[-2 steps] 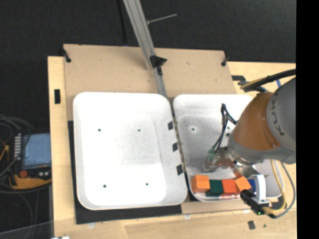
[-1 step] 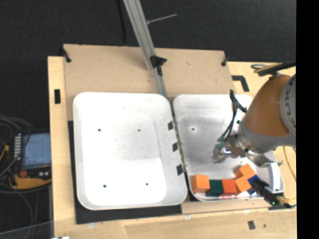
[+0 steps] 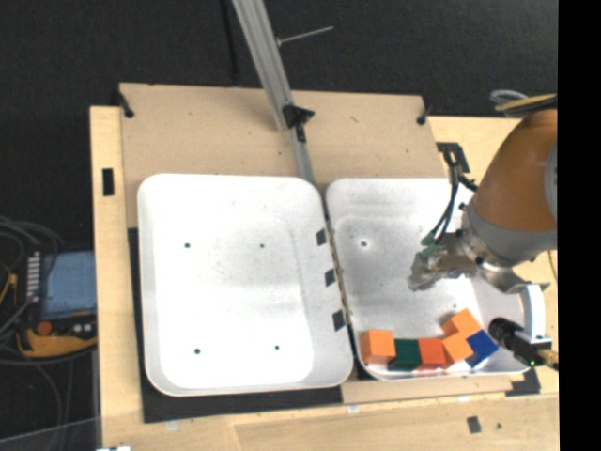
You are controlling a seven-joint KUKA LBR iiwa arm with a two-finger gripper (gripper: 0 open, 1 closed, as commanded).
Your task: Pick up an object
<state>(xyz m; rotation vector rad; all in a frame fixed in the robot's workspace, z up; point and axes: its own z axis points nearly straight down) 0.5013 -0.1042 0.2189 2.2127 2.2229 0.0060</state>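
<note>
Over the right bin [image 3: 376, 205], the pincer [image 3: 424, 274], grip state unclear, above unlabelled coloured blocks [image 3: 430, 348].

a pale wooden bench [image 3: 108, 252] stands on dark carpeted floor [image 3: 94, 26], carrying a brown board [image 3: 216, 134] on which two shallow white bins [image 3: 235, 280] sit side by side, seen from above at a slant. a grey metal rail [image 3: 268, 54] runs diagonally from the top of the scene down to the seam between the bins. at the left edge, black cables [image 3: 23, 242] loop beside a blue box [image 3: 68, 283] and an orange-and-black device [image 3: 56, 336] on the floor.
</note>
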